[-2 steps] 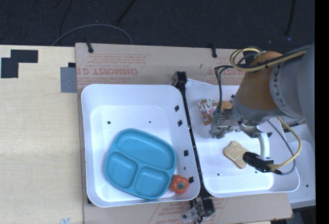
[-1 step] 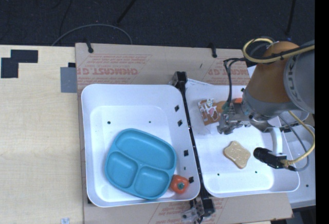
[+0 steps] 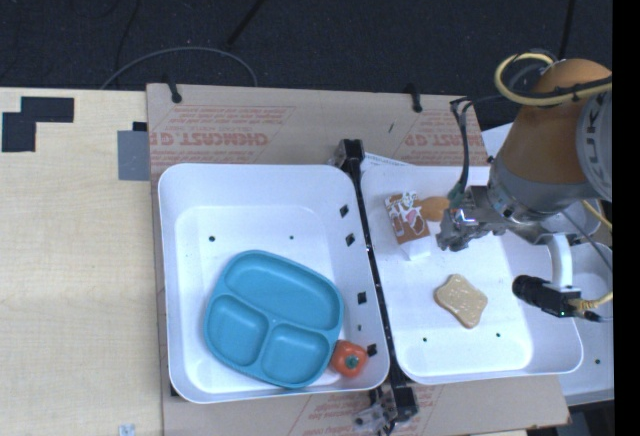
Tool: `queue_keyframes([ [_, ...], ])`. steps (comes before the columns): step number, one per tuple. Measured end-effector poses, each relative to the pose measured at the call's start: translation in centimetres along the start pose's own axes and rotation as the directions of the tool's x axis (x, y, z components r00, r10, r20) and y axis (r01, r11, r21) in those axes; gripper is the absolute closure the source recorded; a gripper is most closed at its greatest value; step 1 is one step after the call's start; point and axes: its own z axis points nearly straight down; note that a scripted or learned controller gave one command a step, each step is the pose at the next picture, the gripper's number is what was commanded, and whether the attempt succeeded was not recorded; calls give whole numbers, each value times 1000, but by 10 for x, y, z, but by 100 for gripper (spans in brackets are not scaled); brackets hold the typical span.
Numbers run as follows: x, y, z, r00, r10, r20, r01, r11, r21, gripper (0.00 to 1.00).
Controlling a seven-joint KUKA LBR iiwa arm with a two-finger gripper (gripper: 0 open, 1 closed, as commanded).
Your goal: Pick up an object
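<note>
Pale wooden surface stretches to the left, and on it lies a sheet of brown cardboard printed with red lettering, under two white bins that sit side by side. Behind the surface the floor is dark, with cables trailing across it.

From the right comes the arm, grey with its orange band, bent down over the right bin. Its gripper is low in the far part of that bin. The tip is dark and small, and whether it is spread or pressed together cannot be told from this angle; nothing can be seen caught in it.

Just left of the gripper stands a small brown-and-white carton, close beside it and perhaps touching. A round orange object sits just behind the gripper, between the carton and the arm's wrist, partly hidden. Nearer the camera than the gripper, apart from it on the bin floor, lies a tan slice of toast, flat.

Well to the gripper's left, past the black divider between the bins, the left bin holds a blue divided plate with three compartments. A small red tomato with a green top sits against the plate's near right edge, in the bin's corner.
</note>
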Motion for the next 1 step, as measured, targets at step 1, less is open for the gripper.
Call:
queue_keyframes([
  [1,-12,0,-57,1000,1,1,-1,1000,-2,100],
])
